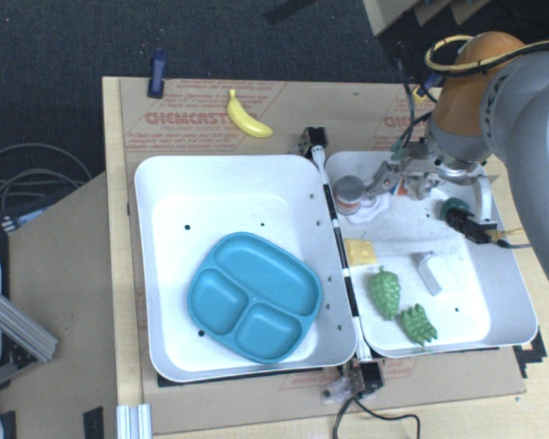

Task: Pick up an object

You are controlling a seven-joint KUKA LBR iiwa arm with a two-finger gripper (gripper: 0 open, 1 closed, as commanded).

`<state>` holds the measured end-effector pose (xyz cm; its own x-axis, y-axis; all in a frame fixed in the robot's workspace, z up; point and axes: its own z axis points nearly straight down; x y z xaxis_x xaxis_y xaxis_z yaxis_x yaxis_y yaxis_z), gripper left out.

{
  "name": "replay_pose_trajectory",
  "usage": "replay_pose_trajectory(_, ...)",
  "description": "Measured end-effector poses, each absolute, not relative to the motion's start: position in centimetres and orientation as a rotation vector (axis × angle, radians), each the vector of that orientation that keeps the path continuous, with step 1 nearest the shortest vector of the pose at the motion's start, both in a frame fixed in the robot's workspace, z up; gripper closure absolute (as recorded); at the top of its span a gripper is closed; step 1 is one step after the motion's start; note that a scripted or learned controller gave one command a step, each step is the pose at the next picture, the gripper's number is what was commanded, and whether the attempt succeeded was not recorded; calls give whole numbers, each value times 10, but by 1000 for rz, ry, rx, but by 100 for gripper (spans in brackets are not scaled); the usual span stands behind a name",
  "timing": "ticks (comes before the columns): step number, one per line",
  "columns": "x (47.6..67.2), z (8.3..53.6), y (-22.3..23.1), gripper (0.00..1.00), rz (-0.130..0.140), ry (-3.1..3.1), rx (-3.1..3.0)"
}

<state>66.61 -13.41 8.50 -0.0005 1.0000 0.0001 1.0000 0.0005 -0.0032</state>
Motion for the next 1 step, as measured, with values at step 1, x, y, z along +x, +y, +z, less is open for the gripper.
replay_pose_trajectory(1,625,86,-187,0,-22,-2221,-2205)
